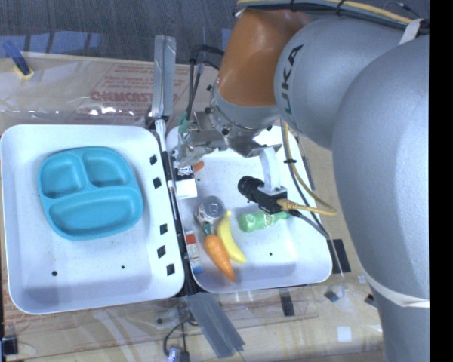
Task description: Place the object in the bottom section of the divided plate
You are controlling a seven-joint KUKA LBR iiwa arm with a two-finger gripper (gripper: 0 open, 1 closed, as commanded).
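**Objects wait in the right bin, plate not yet served**

We find the candidates for "the object" lying together in the right shallow white bin (pixel 306 266): a yellow plastic banana (pixel 231 240) leaning against an orange plastic carrot (pixel 219 256), a small round metal can (pixel 209 209) just above them, and a green block-like toy (pixel 254 221) beside the banana. Which one the task means we cannot tell. All look small, smooth and light; the banana and carrot touch along their lengths, so one may drag the other when lifted.

The claw (pixel 187 148) sits at the bin's upper left corner, close to the divider between the bins. Whether it is spread or pressed together we cannot tell, and we see nothing pinched in it.

We judge the pick to be the step in hand. The next move calls for settling over one toy, closing on it cleanly, then carrying it left across the divider.

The light blue divided plastic plate (pixel 90 190) lies in the left white bin (pixel 30 277), its wide bottom section bare.
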